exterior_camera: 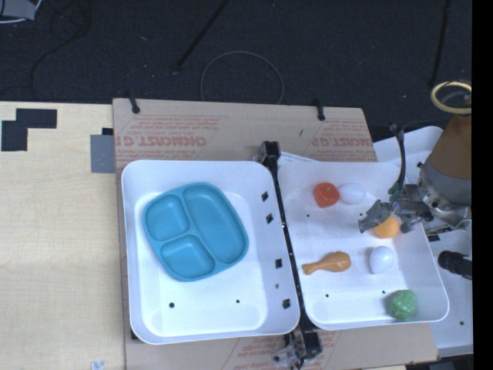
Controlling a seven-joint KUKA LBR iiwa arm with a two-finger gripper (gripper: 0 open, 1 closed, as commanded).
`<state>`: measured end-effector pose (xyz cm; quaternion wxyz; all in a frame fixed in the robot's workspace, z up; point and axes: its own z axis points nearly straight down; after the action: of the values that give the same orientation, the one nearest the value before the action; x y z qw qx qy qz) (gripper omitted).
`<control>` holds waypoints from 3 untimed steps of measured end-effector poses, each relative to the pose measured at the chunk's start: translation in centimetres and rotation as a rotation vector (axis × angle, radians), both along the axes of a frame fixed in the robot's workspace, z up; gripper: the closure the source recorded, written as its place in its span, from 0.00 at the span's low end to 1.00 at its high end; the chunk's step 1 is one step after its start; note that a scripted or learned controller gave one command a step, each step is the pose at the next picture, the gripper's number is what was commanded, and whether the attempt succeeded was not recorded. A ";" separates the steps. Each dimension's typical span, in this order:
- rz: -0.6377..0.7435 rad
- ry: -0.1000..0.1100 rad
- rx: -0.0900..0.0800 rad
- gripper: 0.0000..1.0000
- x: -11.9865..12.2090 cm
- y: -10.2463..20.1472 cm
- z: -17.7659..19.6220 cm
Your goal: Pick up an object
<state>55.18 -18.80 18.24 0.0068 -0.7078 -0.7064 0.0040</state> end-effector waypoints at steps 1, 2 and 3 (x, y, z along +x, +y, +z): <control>0.002 -0.012 -0.003 0.00 0.3 0.0 0.6; 0.003 -0.009 -0.002 0.00 0.6 0.5 -3.8; 0.002 -0.008 -0.001 0.00 0.5 0.6 -9.2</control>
<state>55.67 -18.19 9.02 0.0036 -0.7071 -0.7071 0.0018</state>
